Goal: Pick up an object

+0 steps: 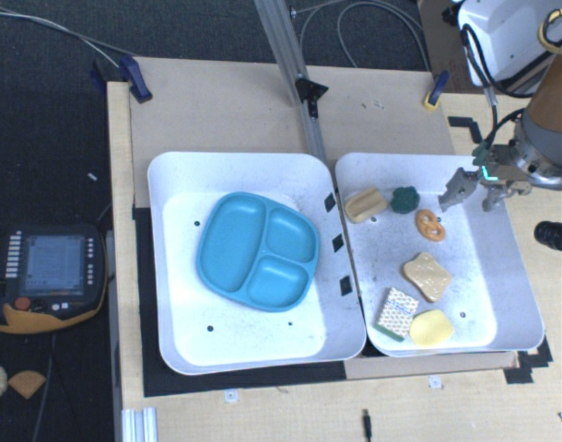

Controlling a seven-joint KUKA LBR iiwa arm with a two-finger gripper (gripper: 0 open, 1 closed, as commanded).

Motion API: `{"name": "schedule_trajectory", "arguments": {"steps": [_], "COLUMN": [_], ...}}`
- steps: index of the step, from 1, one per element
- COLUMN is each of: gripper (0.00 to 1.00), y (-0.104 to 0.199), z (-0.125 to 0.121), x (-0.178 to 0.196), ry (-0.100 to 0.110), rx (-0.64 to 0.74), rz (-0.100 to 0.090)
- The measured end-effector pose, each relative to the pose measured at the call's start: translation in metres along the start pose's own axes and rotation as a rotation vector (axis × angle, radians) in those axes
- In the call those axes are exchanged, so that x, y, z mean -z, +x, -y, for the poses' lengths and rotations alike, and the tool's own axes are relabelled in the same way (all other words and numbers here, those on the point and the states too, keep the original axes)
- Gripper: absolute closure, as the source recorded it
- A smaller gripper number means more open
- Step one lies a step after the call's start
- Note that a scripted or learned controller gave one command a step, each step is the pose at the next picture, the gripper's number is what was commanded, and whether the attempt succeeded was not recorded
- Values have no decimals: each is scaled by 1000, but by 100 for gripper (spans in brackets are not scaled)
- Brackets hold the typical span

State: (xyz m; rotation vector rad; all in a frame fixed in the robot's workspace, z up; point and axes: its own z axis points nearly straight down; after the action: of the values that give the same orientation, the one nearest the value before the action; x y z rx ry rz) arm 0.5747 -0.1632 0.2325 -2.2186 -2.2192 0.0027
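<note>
Two shallow white plastic bins sit side by side on the bench, and you've only the one overhead camera view to go on. The left bin (pixel 170 339) holds a light-blue plastic tray with three compartments (pixel 258 250), lying roughly centred and flat.

The right bin (pixel 516 274) has all the loose pickable items, six of them. At the top left of that bin you've got a tan, bread-roll-shaped piece (pixel 365 203), with a small dark-green lumpy object (pixel 405 198) just beside it on the right. Below the green one, close but apart, is an orange-brown pretzel-shaped piece (pixel 430 225). Lower down is a beige toast-shaped slab (pixel 427 276). Near the front edge, a small patterned green-and-white packet (pixel 396 313) touches or nearly touches a pale-yellow rounded block (pixel 431 328) (hard to tell which at this resolution).

The grey two-finger gripper (pixel 473 190) comes in from the right over the upper right part of the right bin, up and to the right of the pretzel. The jaws look spread apart, with nothing between them. The grey arm (pixel 544 145) runs off the right edge.
</note>
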Motion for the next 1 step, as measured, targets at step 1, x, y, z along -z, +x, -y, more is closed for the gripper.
{"name": "schedule_trajectory", "arguments": {"steps": [1], "gripper": [0], "y": [0], "z": [-1], "x": [1], "ry": [-3], "rx": [1], "rz": [1]}}
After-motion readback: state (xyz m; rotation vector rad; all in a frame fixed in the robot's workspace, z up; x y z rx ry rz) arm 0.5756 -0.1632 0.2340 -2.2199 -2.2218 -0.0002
